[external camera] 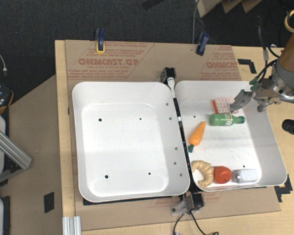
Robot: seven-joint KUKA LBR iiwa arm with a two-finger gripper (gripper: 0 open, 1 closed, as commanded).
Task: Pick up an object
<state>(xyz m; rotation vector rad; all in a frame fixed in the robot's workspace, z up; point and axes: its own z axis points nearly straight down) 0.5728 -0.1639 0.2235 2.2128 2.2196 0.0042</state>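
The right bin point(264, 146) holds several small items. A green bottle point(225, 120) lies on its side near the far end, with a red and white packet point(219, 105) just behind it. An orange carrot point(197, 133) lies close to the bin's left wall. Along the near wall sit a tan croissant point(203, 171), a red ball-like item point(222, 174) and a clear grey-capped container point(246, 176). My gripper point(248, 105) hangs over the bin's far right part, above and to the right of the bottle. It is open, with nothing between its fingers.
The left bin point(127, 141) stands beside the right one on a brown board. A black bar point(177, 116) with clamps runs along the seam between them. Blue clamps point(100, 39) pin the board's far edge. The arm point(289, 67) comes in from the right.
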